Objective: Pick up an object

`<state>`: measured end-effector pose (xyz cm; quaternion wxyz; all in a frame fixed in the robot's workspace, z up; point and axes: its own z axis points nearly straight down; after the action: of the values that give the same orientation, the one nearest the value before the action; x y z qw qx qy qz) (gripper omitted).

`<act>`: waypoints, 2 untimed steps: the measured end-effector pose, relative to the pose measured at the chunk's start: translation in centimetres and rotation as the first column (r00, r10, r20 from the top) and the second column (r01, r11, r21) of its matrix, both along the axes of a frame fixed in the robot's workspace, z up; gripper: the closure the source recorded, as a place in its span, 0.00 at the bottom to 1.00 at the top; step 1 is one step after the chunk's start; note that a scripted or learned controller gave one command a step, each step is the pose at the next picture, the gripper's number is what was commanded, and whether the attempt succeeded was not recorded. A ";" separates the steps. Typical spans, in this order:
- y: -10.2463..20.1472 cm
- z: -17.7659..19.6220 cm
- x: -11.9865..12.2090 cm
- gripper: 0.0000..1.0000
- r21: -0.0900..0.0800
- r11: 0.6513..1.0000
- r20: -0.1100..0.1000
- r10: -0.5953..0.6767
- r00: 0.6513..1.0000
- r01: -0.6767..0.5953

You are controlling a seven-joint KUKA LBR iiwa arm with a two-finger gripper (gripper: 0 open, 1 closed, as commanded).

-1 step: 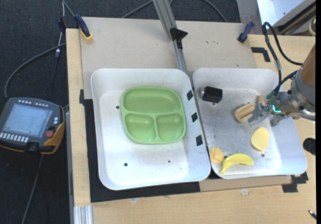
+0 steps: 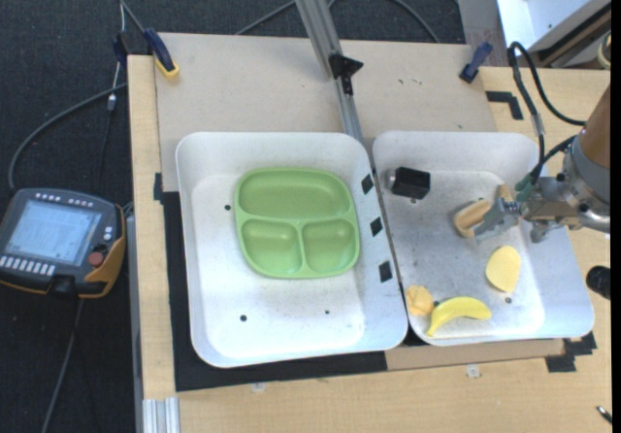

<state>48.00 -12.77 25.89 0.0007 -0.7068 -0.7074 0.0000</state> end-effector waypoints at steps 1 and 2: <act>0.8 -4.6 0.5 0.00 0.002 1.000 -0.004 -0.001 1.000 0.001; 0.8 -10.7 1.2 0.00 0.002 1.000 -0.004 -0.002 1.000 0.002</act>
<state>49.15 -12.00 15.24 0.0027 -0.7074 -0.7068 0.0008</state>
